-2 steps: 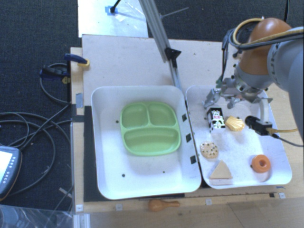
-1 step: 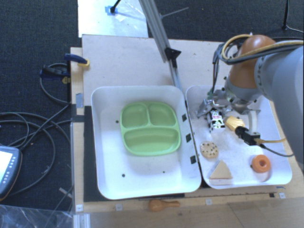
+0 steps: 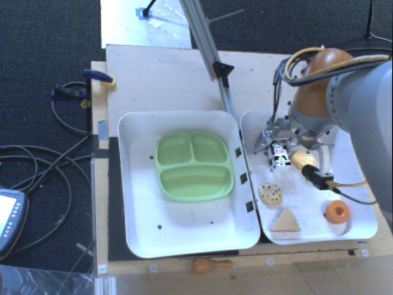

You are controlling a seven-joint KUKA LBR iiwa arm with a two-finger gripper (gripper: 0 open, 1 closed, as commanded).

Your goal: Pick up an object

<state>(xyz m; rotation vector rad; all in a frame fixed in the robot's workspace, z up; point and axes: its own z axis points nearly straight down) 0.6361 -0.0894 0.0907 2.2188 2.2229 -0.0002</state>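
One orange pear-shaped toy [image 3: 211,265] is seen on the table [image 3: 153,78] edge; right bin [image 3: 362,229]: one wedge [image 3: 286,220], cookie [image 3: 270,194], orange donut [image 3: 337,212]. End effector [image 3: 279,149] state cannot be told.

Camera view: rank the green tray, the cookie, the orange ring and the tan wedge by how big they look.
1. Green tray, by far the largest.
2. Tan wedge.
3. Orange ring and cookie look about alike, so I won't rank them.
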